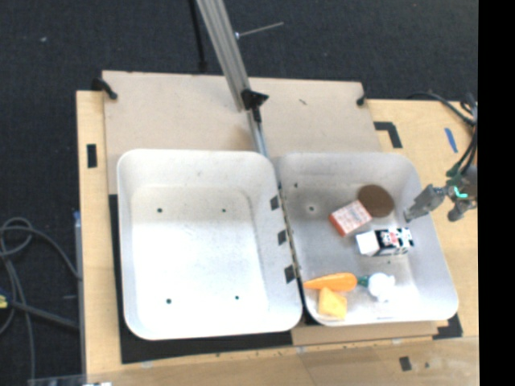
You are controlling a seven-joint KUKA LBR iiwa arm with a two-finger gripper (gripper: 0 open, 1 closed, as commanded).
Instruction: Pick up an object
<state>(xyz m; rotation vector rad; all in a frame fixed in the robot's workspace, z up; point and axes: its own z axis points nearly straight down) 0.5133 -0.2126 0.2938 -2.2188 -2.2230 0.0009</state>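
Camera view: two white bins are seen side by side on the bench, the left bin (201, 244) and the right bin (418, 296). Six things are counted in the right bin, one of each kind. A brown disc (376, 200) lies toward the far side, and a red and white packet (350, 218) is placed just beside it, nearer the divider. A black and white box (385, 240) lies near the middle of the bin floor. Along the near wall an orange carrot-shaped piece (331, 281) is seen, with a yellow wedge (332, 303) touching it on the near side. A small white and teal thing (380, 284) rests just right of the carrot.

One gripper (438, 201) is seen at the right rim of the right bin, beyond the brown disc. A grey finger (421, 202) points in over the rim. Nothing is seen between the fingers, and no thing is touched by them. How far the fingers are parted cannot be told from this angle.

A slanted metal pole (227, 47) is seen behind the bins.
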